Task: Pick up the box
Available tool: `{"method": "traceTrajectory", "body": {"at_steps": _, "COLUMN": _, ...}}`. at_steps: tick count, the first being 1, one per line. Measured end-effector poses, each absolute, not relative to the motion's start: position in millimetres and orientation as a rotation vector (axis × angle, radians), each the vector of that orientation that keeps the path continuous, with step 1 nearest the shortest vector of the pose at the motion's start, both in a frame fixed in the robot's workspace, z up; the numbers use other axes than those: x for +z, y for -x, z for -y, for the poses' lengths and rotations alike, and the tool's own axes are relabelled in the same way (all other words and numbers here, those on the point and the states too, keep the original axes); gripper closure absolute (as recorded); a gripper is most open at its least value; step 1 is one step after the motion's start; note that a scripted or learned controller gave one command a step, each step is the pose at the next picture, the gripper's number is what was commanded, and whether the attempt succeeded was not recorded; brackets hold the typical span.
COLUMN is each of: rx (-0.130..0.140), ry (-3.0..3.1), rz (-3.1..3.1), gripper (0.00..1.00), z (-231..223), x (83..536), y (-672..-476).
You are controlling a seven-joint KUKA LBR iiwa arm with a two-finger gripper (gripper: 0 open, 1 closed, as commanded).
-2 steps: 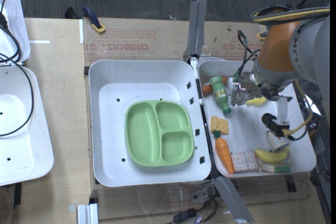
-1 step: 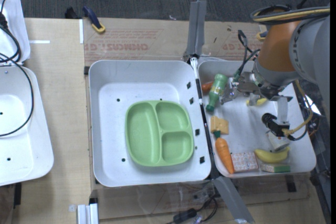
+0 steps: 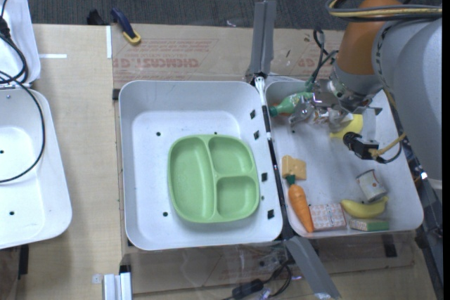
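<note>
Wooden table [image 3: 77,46] carries two shallow white plastic bins side by side. Grey arm with orange band [image 3: 365,31] enters from the right and reaches over the far part of the right bin [image 3: 401,172].

Left bin [image 3: 140,151]: holds one pale green three-compartment plastic plate [image 3: 213,179], lying flat near the centre.

Right bin: the tool [image 3: 316,109] sits low at the far end, just beside a green plastic bottle [image 3: 290,105] lying on its side at the far left corner. Finger state: cannot tell, metal parts overlap in view.

Task item: small pink-and-white cardboard box [image 3: 328,216] lies flat at the near edge of the right bin, well apart from the tool. Orange toy carrot [image 3: 300,207] lies just left of the box; yellow toy banana [image 3: 363,207] just right of it. Yellow cheese-like wedge [image 3: 294,167] lies farther back, beside the left wall.
</note>
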State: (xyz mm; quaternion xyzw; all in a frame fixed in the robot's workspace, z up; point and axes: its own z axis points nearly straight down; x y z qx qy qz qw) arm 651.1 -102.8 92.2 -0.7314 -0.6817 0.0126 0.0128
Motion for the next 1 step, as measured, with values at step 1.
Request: {"method": "traceTrajectory", "body": {"at_steps": 1, "rx": 0.055, "ry": 2.288, "rz": 2.126, "gripper": 1.00, "z": 109.2, "x": 101.5, "y": -649.9}}
